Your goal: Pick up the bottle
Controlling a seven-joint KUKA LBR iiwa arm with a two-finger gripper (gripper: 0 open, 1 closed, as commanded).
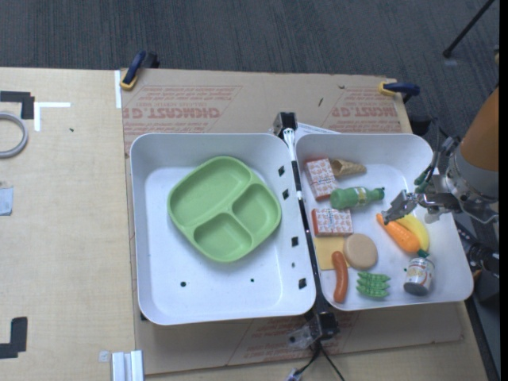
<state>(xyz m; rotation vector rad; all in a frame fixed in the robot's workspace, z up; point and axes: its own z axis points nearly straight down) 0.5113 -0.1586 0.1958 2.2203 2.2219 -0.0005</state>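
Observation:
The green bottle [356,197] lies on its side in the right bin [444,284], near the bin's middle, with its neck pointing right. My gripper [399,207] hangs just right of the neck, over the carrot [396,235] and banana [416,230]. Its fingers stand open, and nothing is between them. The arm comes in from the right edge, its orange band showing at the upper right.
The right bin also holds two snack boxes [320,178], a cone [348,167], a bun [360,251], a sausage [340,276], pea pods [373,285] and a small can [418,277]. A green divided plate [225,208] lies in the left bin [159,292].

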